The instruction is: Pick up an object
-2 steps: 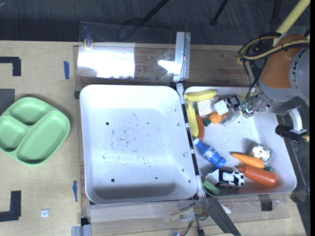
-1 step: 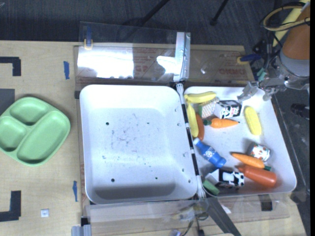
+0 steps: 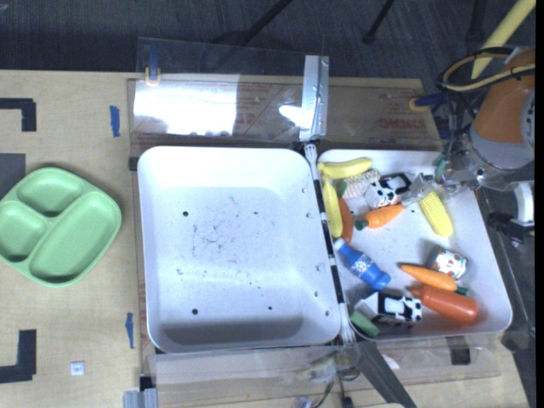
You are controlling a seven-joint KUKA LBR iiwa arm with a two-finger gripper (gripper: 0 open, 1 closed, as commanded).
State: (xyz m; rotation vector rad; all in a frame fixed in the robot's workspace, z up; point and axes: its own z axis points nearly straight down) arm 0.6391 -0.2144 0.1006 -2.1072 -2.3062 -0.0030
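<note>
1. One grey two-finger gripper at the right white plastic bin's far corner; grip state cannot be told, nothing seen held.
2. Yellow toy corn cob lies just beside it, likeliest target.
3. Step: approach. Next: lower squarely over the cob, then close.

Toys crowd right bin — left bin beside.

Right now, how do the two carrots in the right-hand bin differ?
The upper carrot is short and stubby, tilted up to the right beside a cow toy. The lower carrot is longer and slimmer, slanting down to the right, lying against a fat orange piece. Both are orange with green at one end.
</note>
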